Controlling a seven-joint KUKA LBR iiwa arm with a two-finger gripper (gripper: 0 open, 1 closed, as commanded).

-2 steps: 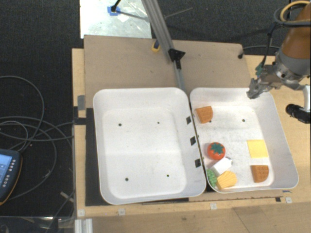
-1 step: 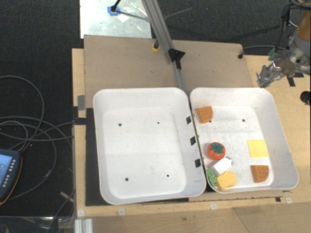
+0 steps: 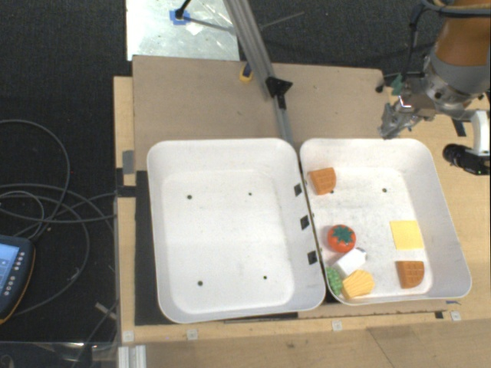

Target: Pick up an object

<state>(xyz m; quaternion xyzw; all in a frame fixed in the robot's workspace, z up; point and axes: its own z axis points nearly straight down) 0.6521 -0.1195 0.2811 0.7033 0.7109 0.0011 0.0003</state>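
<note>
The right bin point(image 3: 430, 167) holds several small toy foods. An orange block point(image 3: 322, 180) lies near its upper left. A red tomato point(image 3: 342, 238) sits by the left wall, with a white piece point(image 3: 352, 261), a green piece point(image 3: 334, 280) and a yellow-orange piece point(image 3: 358, 284) just below it. A yellow square point(image 3: 406, 234) and an orange-brown block point(image 3: 410, 274) lie at the lower right. My gripper point(image 3: 394, 123) hangs above the bin's far rim, apart from all of them, with nothing seen between its fingers.
The left bin point(image 3: 165, 205) stands beside the right one. A grey pole point(image 3: 253, 37) slants from the top down to the gap between the bins. Black cables point(image 3: 46, 198) and a handheld pendant point(image 3: 11, 274) lie left of the bench.
</note>
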